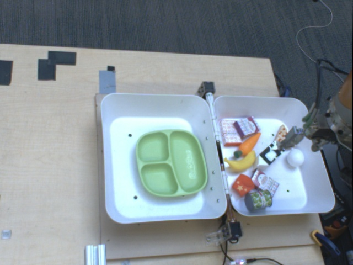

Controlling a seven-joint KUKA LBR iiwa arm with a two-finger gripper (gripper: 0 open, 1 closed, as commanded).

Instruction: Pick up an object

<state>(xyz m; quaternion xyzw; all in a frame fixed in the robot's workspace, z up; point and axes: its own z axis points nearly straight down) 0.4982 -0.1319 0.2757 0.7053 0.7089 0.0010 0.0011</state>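
The right bin (314, 203) holds several small items: a pink and white box (237, 130), an orange carrot (249, 143), a yellow banana (242, 161), a red toy fruit (242, 185), a dark can (258, 200), a white ball (295, 158) and a small black and white piece (268, 154). My gripper (290, 139) reaches in from the right, low over the bin's right half. It sits just above the white ball and right beside the black and white piece. Nothing visibly hangs from it.
The left bin (118, 148) carries a green divided plate (171, 163). A ridge (216, 148) separates the two bins. The grey arm (331, 127) crosses the right bin's far right rim. Cables lie off the bench on the right.
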